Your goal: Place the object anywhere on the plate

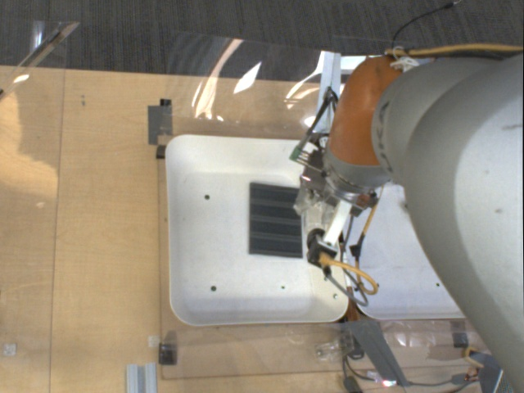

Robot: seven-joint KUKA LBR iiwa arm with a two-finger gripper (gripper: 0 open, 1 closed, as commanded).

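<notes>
Item: dark ribbed slab (274, 219), rectangular, with ridges running across it.
Position: lies flat on the floor of the left bin (205, 244), right of the bin's centre and apart from its walls.
Nearest neighbour: gripper (311, 207), low over the slab's right edge; whether it touches the slab cannot be told.
Grip state: cannot tell, as the wrist hides it from above.
Arm: grey arm (458, 154) with an orange band (360, 113), reaching in from the right across the right bin (401, 277).
Left bin: white, shallow, with a few small dark dots on its floor.
Surround: wooden bench (90, 219); black clamps (163, 123) at the left bin's left corners.
</notes>
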